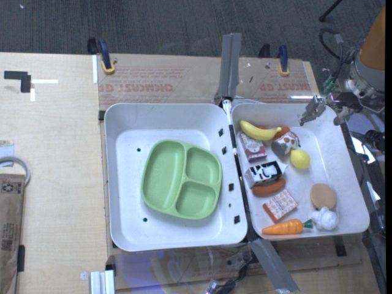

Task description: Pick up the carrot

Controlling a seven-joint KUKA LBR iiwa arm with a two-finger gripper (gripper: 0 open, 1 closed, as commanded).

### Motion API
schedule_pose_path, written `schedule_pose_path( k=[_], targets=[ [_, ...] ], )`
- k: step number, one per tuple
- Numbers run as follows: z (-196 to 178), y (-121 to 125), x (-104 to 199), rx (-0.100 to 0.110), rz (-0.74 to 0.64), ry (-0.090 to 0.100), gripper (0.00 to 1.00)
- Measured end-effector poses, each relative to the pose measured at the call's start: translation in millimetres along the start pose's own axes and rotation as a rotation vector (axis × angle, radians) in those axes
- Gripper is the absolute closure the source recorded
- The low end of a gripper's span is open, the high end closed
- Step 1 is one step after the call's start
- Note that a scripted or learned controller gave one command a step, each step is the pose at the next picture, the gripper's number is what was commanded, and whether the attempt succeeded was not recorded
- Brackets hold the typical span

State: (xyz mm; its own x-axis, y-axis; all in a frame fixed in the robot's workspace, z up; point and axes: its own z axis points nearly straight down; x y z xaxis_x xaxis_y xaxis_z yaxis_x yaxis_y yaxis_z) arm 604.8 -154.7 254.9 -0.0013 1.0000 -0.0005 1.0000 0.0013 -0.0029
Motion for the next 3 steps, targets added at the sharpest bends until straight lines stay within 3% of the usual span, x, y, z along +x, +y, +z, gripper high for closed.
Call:
schedule_pose_path(
  k=[1,2,3],
  targets=[
    [-35,13,73,-0.004,-0.417,-0.002,0.0],
    [16,26,86,-0.002,-0.457,-0.001,0.0],
    [44,20,100,-0.003,-0.842,-0.001,0.0]
  ],
)
